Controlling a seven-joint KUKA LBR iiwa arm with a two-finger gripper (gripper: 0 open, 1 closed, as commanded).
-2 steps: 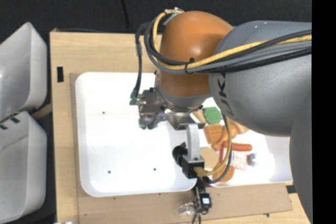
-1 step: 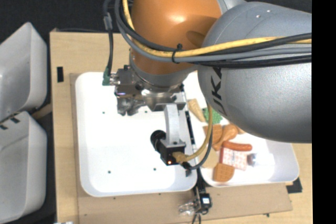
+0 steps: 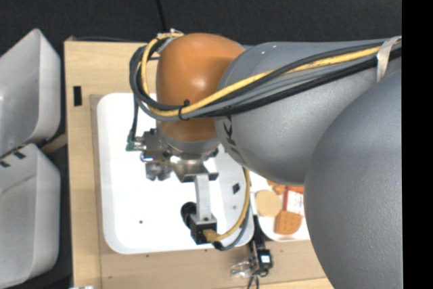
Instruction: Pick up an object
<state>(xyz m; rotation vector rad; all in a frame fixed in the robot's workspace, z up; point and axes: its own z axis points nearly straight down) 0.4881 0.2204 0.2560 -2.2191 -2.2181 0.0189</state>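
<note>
1. Arm [image 3: 284, 98] is hovering over the left bin [image 3: 115, 172]; jaws are sitting under the wrist [image 3: 181, 160], open or closed I cannot tell
2. Tan and orange pieces [image 3: 287, 222] are lying in the right bin [image 3: 270, 235]; pickup is looking undone

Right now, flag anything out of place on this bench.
One thing stands out: a small metal-and-black item lies on the wooden bench, outside the left bin, just off its near right corner. It looks stray there rather than binned. What it is I cannot tell.
</note>
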